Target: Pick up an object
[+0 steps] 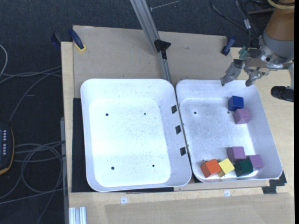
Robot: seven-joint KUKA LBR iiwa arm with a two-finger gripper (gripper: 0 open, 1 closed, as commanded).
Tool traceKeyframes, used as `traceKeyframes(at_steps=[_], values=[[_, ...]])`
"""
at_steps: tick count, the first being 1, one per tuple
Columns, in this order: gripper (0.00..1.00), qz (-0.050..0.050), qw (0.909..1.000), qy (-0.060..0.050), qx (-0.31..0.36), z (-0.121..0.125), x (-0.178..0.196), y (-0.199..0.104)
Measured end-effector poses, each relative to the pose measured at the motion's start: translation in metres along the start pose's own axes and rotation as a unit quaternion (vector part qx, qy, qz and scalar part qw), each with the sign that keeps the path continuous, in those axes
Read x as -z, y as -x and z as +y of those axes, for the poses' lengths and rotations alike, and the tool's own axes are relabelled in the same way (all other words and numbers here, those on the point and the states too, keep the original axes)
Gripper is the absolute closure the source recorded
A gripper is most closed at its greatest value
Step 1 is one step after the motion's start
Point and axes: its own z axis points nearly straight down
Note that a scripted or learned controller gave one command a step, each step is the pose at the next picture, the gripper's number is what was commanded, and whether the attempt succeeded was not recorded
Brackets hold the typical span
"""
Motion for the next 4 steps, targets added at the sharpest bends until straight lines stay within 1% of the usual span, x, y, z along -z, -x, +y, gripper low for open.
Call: traceKeyframes(at_steps=[1, 2, 3, 4], values=[[0.00, 0.000, 1.0000, 0.000, 0.000, 0.000, 0.000, 0.000], [0.00, 0.000, 1.0000, -0.003, -0.001, -0.006, -0.057, 0.008], [0.00, 0.000, 1.0000, -0.003, -0.001, -0.011, -0.101, 0.010], [0.00, 0.001, 1.0000, -0.002, 0.000, -0.011, -0.149, 0.008]])
